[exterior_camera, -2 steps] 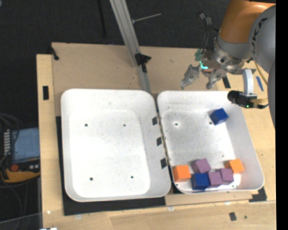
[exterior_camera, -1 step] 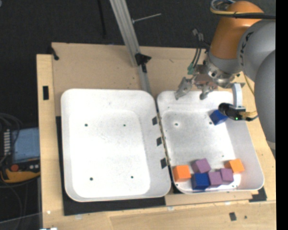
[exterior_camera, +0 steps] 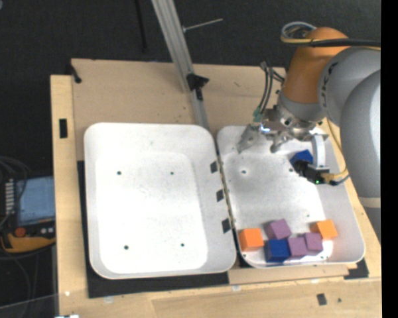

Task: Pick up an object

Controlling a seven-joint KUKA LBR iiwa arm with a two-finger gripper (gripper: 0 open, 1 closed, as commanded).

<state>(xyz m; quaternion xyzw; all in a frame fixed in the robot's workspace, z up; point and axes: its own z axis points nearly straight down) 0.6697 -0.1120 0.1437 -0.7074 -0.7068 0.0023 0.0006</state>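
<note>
The worktop (exterior_camera: 119, 91) is a pale tan board set against a dark floor. Two shallow white bins lie directly on it, side by side and touching along their inner edges: the left bin (exterior_camera: 152, 197) and the right bin (exterior_camera: 278, 184). A dark mat (exterior_camera: 86, 270) shows beneath the left bin's near and outer edges.
</note>
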